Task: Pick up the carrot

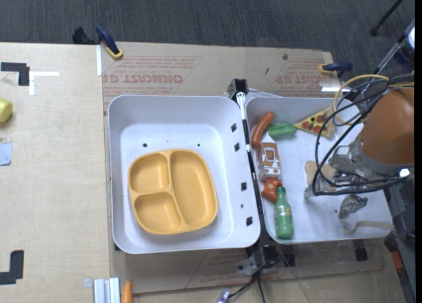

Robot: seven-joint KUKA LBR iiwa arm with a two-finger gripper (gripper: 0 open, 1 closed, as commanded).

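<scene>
Two shallow white bins are seen side by side on the worktop point(53, 229), which is covered beneath them by a sheet of cardboard point(198, 71). At the near edge of the right bin point(376, 232) a green bottle point(283, 213) is laid lengthwise, with its neck pointing away. Just beyond its cap a small orange-red piece point(270, 192) is found, partly tucked under a small printed carton point(268, 161). To the right of these, the claw point(351, 211) is held low over the bare floor of the right bin, below the grey wrist and the orange band point(394, 127) of the arm, with dark cables looped around it. Whether the claw is wide or narrow cannot be told, and nothing is seen held in it. A pale beige piece point(311, 171) is seen between the carton and the claw.

In the left bin point(165, 114) a yellow plate point(173, 192) with three compartments is set.

Farther back in the right bin, the carrot point(262, 128) is taken to be the long orange-red piece lying aslant against the bin's left wall, well apart from the claw. A green vegetable point(283, 130) is placed just beside it, and a pizza slice point(315, 121) is seen near the far wall.
</scene>
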